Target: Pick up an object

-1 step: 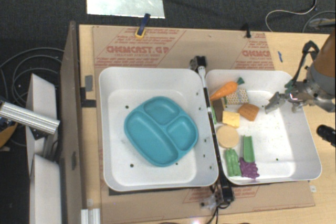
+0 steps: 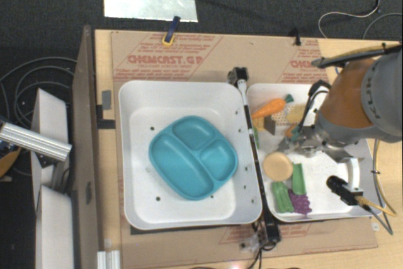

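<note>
Arm (image 2: 359,104) over right bin (image 2: 327,208); gripper (image 2: 301,140) low among toys, finger state not discernible. Carrot (image 2: 269,108), tan disc (image 2: 278,167), green pieces (image 2: 297,177), purple grapes (image 2: 301,203) crowd close. Teal tray (image 2: 192,157) in left bin (image 2: 135,135).

A robotics lab: cardboard-topped bench (image 2: 189,50), loose cables (image 2: 25,88).

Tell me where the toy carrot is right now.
The carrot lies at the far-left corner of the right bin, beside the divider, with the round tan piece nearer the camera and the arm to its right.
</note>
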Controlling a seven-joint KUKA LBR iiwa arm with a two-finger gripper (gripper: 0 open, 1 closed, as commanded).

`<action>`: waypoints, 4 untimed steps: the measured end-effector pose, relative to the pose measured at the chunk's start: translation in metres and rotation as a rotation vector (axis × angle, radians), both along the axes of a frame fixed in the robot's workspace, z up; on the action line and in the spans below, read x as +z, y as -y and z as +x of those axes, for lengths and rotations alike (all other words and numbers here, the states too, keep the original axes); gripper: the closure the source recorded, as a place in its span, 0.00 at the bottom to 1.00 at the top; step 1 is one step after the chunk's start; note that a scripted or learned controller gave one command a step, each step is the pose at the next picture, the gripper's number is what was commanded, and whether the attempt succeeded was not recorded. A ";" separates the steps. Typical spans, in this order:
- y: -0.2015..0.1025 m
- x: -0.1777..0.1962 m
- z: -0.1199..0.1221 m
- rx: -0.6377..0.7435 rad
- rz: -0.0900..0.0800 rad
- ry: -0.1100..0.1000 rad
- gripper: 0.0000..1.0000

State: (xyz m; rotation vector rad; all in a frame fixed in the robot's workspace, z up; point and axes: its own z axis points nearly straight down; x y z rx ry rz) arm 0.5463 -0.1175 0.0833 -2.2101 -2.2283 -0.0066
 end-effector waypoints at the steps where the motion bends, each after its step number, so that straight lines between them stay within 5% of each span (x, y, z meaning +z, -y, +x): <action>1: 0.009 0.001 -0.055 -0.010 -0.004 -0.003 0.00; 2: 0.008 0.013 -0.051 -0.007 -0.005 0.005 1.00; 3: 0.020 0.132 -0.055 -0.005 -0.009 0.013 1.00; 4: -0.050 0.150 -0.032 0.004 -0.003 0.004 1.00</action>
